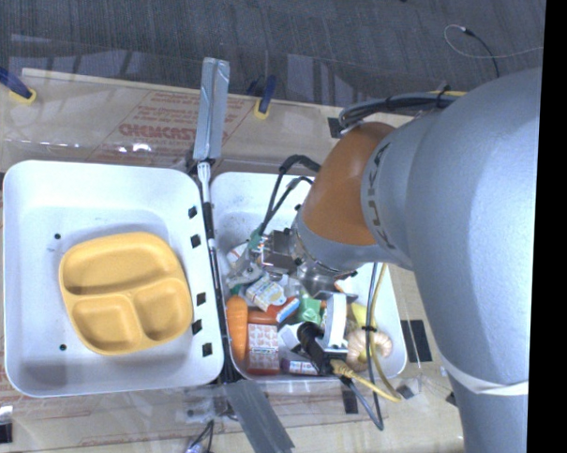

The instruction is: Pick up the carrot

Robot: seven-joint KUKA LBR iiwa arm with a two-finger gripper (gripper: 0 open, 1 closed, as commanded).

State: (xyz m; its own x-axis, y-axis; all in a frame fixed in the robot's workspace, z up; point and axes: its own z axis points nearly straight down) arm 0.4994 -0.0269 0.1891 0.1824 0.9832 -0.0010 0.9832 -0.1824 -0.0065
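Against the left wall of the right bin [231, 192] lies the carrot [236, 326], its long axis running roughly from the far side of the bench toward the near side. We note a red-and-white packet [262, 347] touching its right flank and a heap of small wrapped items [267, 291] just beyond its upper end. The left bin [41, 187] holds a yellow divided tray [123, 290], well apart from the work.

The gripper [280, 256] hangs over the clutter, above and to the right of the carrot, beneath the orange band [346, 191]. We cannot tell from this angle whether the tool is spread or pressed together (wrist and cables mask it).

For a clean pick, we judge that the tool should shift toward the bin's left wall until centred over the carrot's middle. We recommend closing across the narrow width, not along the length. Clearance is the main concern: one side must pass between carrot and wall, the other between carrot and packet. Descend straight, and lift vertically to avoid dragging neighbours.
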